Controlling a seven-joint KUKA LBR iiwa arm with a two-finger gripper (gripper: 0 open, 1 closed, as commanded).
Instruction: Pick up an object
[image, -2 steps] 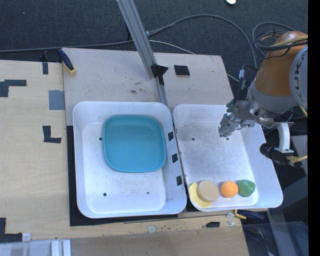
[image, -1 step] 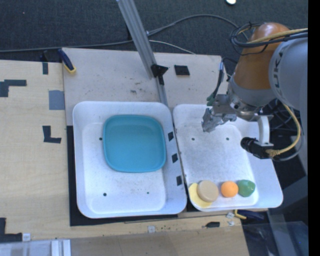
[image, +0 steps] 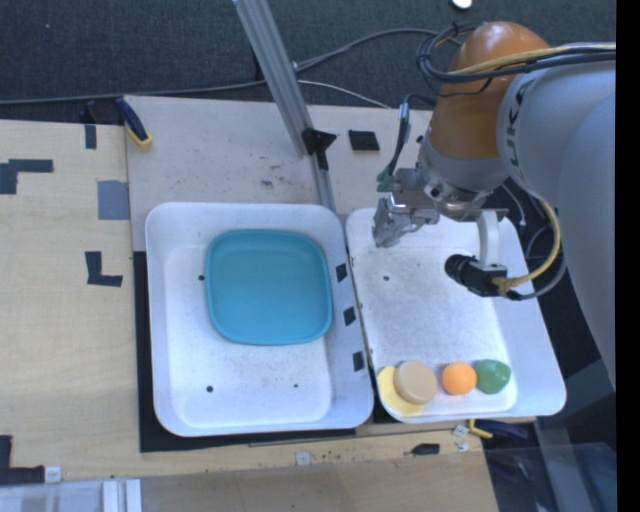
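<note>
Pale wood makes up the surface (image: 60, 300), dotted with dark tape marks, and two shallow white bins sit side by side on it. Along the near edge of the right bin (image: 520, 330) lies a row of small things: a tan disc (image: 415, 381) resting on a yellow piece (image: 388, 392), an orange ball (image: 459, 379) just to its right, and a green object (image: 492, 375) touching the ball on its right side. All of these lie well apart from the jaws (image: 388, 228), which hang over the far left corner of the same bin, close to the wall shared with the other bin. How far the jaws are parted cannot be told from this angle, and nothing is seen between them. The grey arm (image: 560, 120) with its orange band reaches in from the right. A teal plate (image: 268, 286) lies flat in the left bin (image: 170, 390). A slanted metal bar (image: 285, 90) crosses the far side
</note>
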